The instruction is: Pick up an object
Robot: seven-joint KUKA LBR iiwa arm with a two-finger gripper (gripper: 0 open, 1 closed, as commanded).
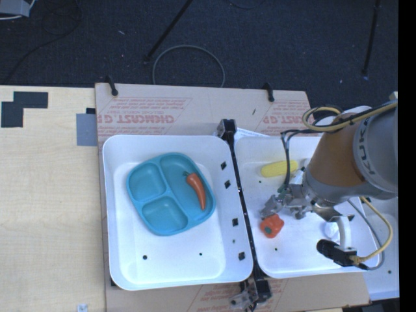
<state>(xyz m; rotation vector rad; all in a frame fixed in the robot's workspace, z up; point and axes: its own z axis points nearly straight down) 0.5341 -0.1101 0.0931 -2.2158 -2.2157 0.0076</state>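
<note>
- Far left, the pale wooden desk (45,194) carries two white bins side by side.
- In the left bin (130,265) lies a blue divided plate (159,200), with an orange carrot (197,189) in its right-hand compartment.
- Over in the right bin (292,265), a yellow corn cob (278,168) sits near the top.
- Below it, a red-orange pepper (272,225) rests on the bin floor.
- The pincer (278,203) hovers just above the pepper; whether it's open or shut, I cannot tell.
- The grey arm (351,158) comes in from the right.
</note>
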